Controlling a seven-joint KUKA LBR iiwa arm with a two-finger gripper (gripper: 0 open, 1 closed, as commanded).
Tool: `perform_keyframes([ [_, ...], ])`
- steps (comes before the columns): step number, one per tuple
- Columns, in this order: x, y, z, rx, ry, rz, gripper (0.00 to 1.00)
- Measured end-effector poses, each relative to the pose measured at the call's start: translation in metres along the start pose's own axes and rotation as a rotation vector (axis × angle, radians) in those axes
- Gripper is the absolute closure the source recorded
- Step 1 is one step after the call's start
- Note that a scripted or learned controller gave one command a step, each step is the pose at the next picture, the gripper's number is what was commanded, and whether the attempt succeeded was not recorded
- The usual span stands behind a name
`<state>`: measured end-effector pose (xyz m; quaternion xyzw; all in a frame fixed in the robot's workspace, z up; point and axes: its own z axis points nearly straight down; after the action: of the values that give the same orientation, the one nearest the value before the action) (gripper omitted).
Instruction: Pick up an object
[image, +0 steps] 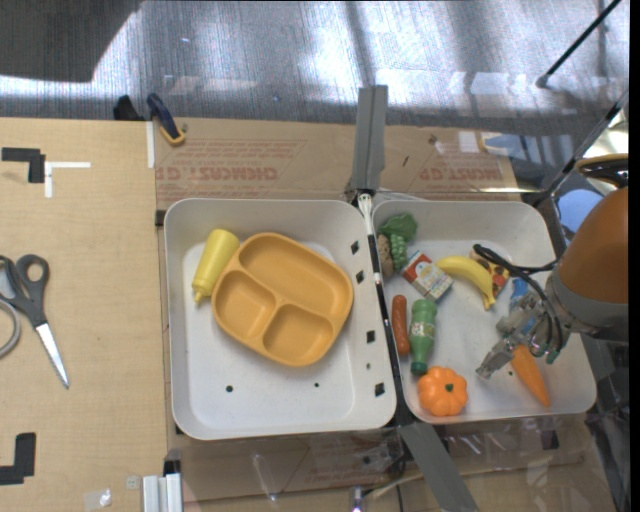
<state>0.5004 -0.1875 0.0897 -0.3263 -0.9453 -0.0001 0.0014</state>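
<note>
The gripper (512, 352) hangs low over the near right part of the right bin (470, 212), and the thing closest to it is the toy carrot (530, 376), which lies touching or just beside the fingertips on their right and slightly nearer side. The carrot's long axis runs diagonally, thick end up by the claw and its point aimed toward the bin's near right corner. The fingers look parted, with nothing visibly caught between them; the carrot sits alongside them, not within their span, so I judge it not yet grasped. A pick seems to call for a small shift right and nearer. The toy pumpkin (443, 391) lies to the left and the banana (468, 274) farther off, both apart from the claw.
</note>
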Motion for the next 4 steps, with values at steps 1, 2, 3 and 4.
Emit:
perform_keyframes([
  [1, -0.001, 0.001, -0.007, 0.0, 0.0, -0.003, 1.0],
  [2, 0.049, 0.087, -0.1, 0.0, -0.002, -0.075, 1.0],
  [3, -0.038, 0.074, -0.18, 0.001, -0.004, 0.152, 1.0],
  [4, 0.009, 0.063, -0.005, 0.0, -0.001, 0.043, 1.0],
])
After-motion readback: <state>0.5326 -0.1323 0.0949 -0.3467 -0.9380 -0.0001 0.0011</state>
